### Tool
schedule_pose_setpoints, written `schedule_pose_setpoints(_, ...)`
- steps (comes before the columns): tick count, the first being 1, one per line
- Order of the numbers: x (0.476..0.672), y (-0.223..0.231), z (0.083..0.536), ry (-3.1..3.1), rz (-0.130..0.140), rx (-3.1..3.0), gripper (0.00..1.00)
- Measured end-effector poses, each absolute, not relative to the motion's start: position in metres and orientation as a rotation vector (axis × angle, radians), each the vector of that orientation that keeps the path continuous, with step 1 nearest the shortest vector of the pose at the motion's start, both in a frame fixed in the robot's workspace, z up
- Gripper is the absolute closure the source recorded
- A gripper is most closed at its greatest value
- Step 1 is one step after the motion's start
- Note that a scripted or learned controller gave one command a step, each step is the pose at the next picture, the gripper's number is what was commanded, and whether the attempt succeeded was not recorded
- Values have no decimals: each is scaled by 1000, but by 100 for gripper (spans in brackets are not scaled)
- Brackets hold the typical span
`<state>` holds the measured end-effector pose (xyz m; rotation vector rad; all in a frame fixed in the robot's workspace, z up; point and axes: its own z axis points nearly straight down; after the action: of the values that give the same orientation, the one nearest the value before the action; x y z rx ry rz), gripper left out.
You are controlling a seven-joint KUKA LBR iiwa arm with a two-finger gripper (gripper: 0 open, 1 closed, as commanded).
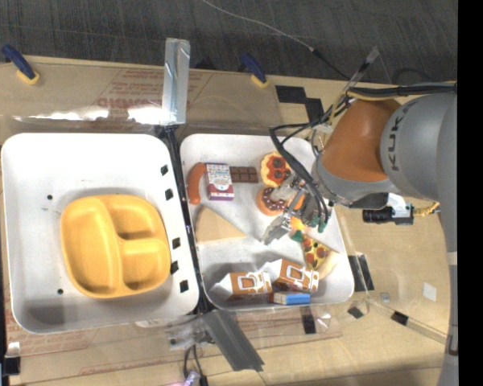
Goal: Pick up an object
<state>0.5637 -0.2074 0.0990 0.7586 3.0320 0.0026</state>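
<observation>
The end effector is hanging low in the right bin, right by the pizza and donut. I cannot tell its state. It is reaching; next it needs a firm squeeze and lift

Yellow tray: smooth, glossy plastic
White bins: matt plastic
Worktop: brown cardboard under shiny clear tape
Arm band: glossy orange

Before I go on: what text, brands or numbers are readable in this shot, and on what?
"KU", cut off at the edge: grey arm.
Red print on the cardboard behind the bins: mirrored and blurred, unreadable.
Small carton and snack boxes in the right bin: print too small to read.
</observation>
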Motion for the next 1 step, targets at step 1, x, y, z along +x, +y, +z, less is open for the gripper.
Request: schedule_pose_setpoints(1, 492, -208, 100, 2995, 4, 878, 0)
